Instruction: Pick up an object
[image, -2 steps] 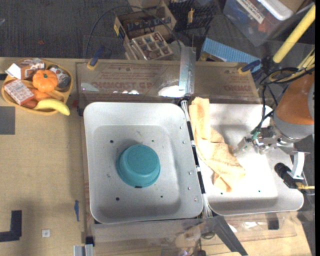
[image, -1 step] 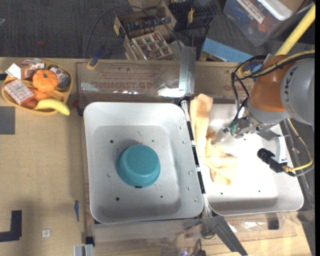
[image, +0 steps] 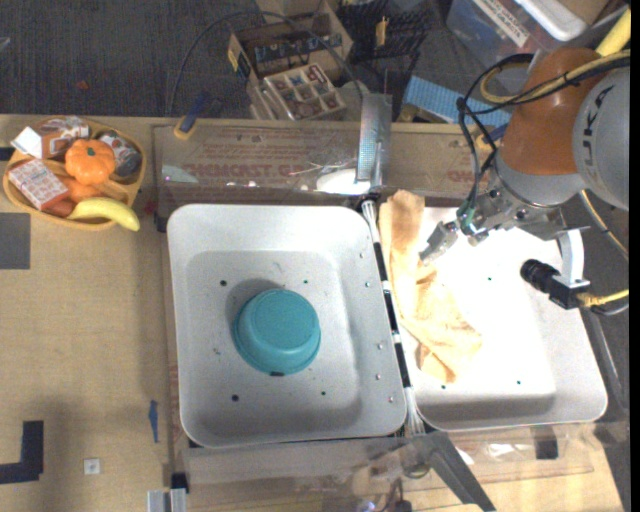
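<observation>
Teal bowl (image: 278, 330) upside down in the middle of the left bin (image: 200, 240); yellow cloth (image: 430, 310) crumpled along the left side of the right bin (image: 570, 390). Gripper (image: 447, 238) over the cloth's far end, fingers spread, gripping nothing.

Light wooden bench (image: 90, 330) across the frame, bearing two shallow white bins side by side. Left bin (image: 200, 240) at centre, right bin (image: 560, 390) at right, rims touching along the middle. At upper left, a yellow bowl (image: 30, 192) of toy food resting on the bench. Along the upper edge behind the bins, a brown cardboard strip (image: 260, 165). Small black marks (image: 30, 448) at lower left of the benchtop.
</observation>
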